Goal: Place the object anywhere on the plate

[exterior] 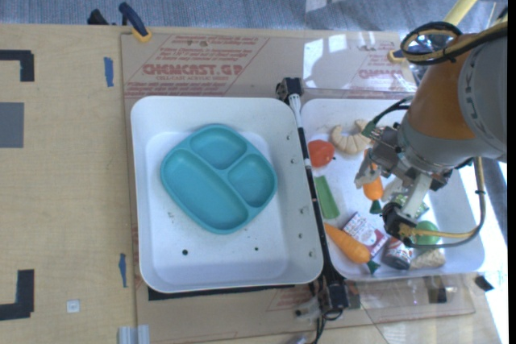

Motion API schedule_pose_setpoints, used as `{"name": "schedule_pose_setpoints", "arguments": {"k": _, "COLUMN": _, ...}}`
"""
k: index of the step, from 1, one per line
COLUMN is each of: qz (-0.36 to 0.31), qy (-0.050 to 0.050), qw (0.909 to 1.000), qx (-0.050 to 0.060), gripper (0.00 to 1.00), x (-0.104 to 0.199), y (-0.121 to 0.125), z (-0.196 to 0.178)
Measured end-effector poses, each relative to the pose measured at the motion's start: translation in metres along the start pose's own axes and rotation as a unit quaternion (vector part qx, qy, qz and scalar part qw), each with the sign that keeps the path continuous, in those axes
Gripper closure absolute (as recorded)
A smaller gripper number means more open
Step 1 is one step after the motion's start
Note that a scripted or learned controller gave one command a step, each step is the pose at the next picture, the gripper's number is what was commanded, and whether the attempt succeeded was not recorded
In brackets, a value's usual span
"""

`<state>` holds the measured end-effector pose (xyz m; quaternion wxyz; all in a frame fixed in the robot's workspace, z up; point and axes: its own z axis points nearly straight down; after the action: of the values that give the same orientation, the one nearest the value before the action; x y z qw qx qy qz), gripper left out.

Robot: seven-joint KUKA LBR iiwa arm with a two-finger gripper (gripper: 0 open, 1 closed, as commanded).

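Note:
A teal plate with three compartments lies in the left white bin. My gripper hangs over the middle of the right bin, far to the right of the plate. A small orange piece shows right at the gripper's lower tip; whether it is gripped or just lying beneath is unclear. The grey arm with its orange band covers the right bin's upper right part.
The right bin also holds a red tomato, a croissant, a green stick, a carrot, a small printed box and a green item. A black hinge strip runs between the bins.

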<state>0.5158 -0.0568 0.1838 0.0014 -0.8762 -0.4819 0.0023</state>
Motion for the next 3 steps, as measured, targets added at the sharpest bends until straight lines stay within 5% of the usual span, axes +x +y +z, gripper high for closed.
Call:
{"name": "schedule_pose_setpoints", "arguments": {"k": 1, "qz": -0.01, "qy": 0.001, "qw": 0.9999, "qx": 0.003, "gripper": 1.0, "x": 0.0612, "y": -0.0618, "z": 0.0005}}
{"name": "schedule_pose_setpoints", "arguments": {"k": 2, "qz": -0.008, "qy": 0.0, "qw": 1.0, "qx": 0.002, "gripper": 0.0, "x": 0.0593, "y": -0.0604, "z": 0.0004}}
{"name": "schedule_pose_setpoints", "arguments": {"k": 3, "qz": -0.011, "qy": 0.0, "qw": 0.9999, "qx": 0.002, "gripper": 1.0, "x": 0.0606, "y": -0.0599, "z": -0.0092}}
